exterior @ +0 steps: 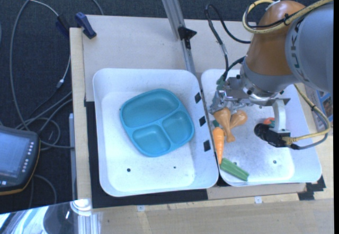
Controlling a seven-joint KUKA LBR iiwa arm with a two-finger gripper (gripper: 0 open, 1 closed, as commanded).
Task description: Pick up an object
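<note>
In the right bin point(286, 172) lie a tan, pear-shaped toy piece point(225, 119) with a second tan piece point(239, 118) beside it, and an orange carrot point(218, 143) whose green top point(233, 169) points toward the bin's front edge. My gripper point(226, 99) hangs low over the bin's left side, just above the tan pieces. The wrist and arm cover its tips. A small red-orange bit point(269, 120) shows beside the white bracket on the right.
The left bin point(108, 174) holds a blue three-compartment plate point(157, 121). A metal pole point(172, 0) slants down between the bins. A black cable end point(271, 136) with a yellow lead hangs over the right bin. A blue clamp point(85, 25) sits at the bench's back left corner.
</note>
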